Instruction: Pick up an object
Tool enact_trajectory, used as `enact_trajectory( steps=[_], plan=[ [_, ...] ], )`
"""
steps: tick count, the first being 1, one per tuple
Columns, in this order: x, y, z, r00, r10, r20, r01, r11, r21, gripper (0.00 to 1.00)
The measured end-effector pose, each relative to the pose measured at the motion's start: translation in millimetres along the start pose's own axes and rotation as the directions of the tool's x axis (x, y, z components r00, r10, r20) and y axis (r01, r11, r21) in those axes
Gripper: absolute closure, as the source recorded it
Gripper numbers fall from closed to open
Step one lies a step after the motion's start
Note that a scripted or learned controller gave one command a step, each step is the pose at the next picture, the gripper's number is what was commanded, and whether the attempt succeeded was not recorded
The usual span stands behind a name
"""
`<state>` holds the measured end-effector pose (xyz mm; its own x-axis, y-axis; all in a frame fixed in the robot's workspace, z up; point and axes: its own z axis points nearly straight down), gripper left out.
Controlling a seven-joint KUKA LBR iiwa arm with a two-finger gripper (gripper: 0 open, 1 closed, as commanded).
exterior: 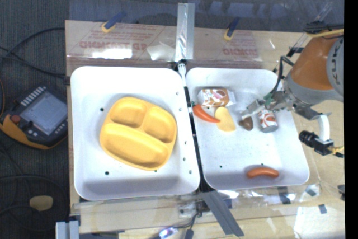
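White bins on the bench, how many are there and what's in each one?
2. The left white bin holds a yellow divided plastic tray. The right white bin holds small toy foods, including an orange sausage near its front edge.

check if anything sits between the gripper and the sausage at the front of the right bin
Nothing visible does. The gripper is over the small can near the right bin's middle; bare white floor lies between there and the sausage.
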<state>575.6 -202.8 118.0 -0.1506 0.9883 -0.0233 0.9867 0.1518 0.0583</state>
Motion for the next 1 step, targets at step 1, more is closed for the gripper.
enact_trajectory(
  steps=[1],
  plan=[
    [9.5, -44.7, 25.2, 0.999, 0.037, -0.015, -0.037, 0.998, 0.046, 0.0]
  ],
)
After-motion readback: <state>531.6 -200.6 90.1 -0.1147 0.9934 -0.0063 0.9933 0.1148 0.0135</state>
